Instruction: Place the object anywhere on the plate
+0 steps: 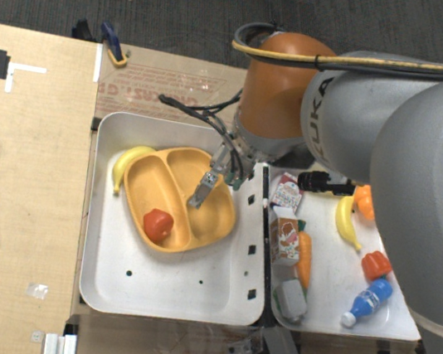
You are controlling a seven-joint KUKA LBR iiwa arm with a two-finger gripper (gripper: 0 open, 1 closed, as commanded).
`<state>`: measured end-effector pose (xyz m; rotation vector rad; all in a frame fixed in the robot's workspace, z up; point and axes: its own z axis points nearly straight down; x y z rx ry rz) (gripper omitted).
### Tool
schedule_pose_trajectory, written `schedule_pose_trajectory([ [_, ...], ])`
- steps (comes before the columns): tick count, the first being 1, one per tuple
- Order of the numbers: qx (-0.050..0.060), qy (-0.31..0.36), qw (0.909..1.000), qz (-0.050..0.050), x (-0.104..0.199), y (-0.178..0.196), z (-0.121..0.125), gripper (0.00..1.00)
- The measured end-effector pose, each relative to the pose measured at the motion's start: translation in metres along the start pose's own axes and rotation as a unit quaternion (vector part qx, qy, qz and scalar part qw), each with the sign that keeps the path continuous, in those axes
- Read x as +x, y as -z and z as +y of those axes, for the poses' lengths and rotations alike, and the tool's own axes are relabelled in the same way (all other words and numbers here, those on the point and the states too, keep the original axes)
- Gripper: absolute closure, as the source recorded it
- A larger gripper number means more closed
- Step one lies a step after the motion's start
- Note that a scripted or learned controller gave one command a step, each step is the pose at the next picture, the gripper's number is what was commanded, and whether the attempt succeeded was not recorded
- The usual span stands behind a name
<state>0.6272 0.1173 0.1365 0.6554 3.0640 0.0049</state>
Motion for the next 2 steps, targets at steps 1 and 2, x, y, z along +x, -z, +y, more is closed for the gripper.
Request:
schedule_pose_trajectory([
  [1,-0.001,-0.001,1.0,-0.001,-0.0011,0.0093,0.0001,1.0],
  [2,-0.001,-0.001,1.0,-0.001,-0.0011,0.0093,-0.0001,0.0],
])
